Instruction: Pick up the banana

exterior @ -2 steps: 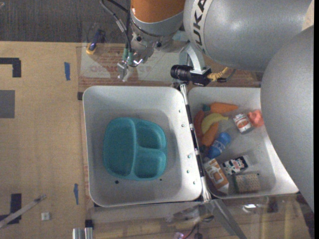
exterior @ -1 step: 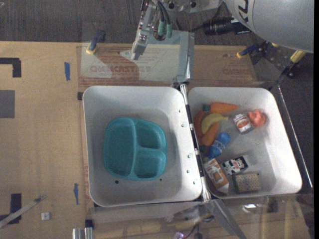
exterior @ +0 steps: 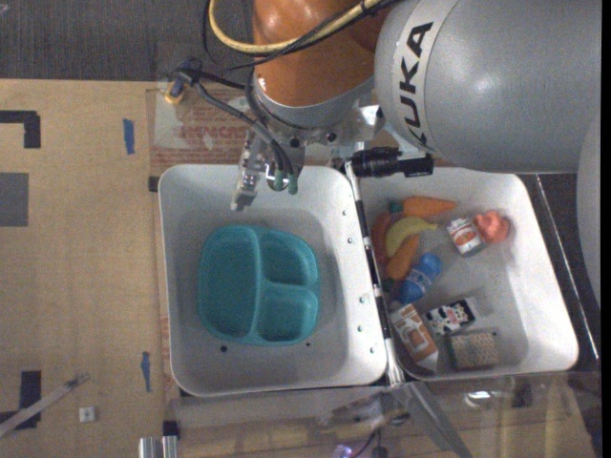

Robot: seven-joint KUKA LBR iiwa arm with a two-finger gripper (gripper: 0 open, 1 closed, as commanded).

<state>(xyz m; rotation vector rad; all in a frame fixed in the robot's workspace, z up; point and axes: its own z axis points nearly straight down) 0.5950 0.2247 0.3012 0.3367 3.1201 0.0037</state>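
The yellow banana [exterior: 412,229] lies in the upper left part of the right bin [exterior: 544,284], wedged among orange carrot-like pieces [exterior: 430,205]. My gripper [exterior: 264,181] hangs over the far edge of the left bin [exterior: 181,256], well to the left of the banana. Its fingers [exterior: 244,191] point down and stand open with nothing between them. The big grey arm with its orange band covers the top of the view.
A teal divided plate [exterior: 258,284] sits in the left bin. Around the banana in the right bin are a blue bottle [exterior: 422,273], a small red-and-white can [exterior: 464,236], a pink toy [exterior: 491,225], small cartons [exterior: 414,332] and a brown sponge-like block [exterior: 474,349].
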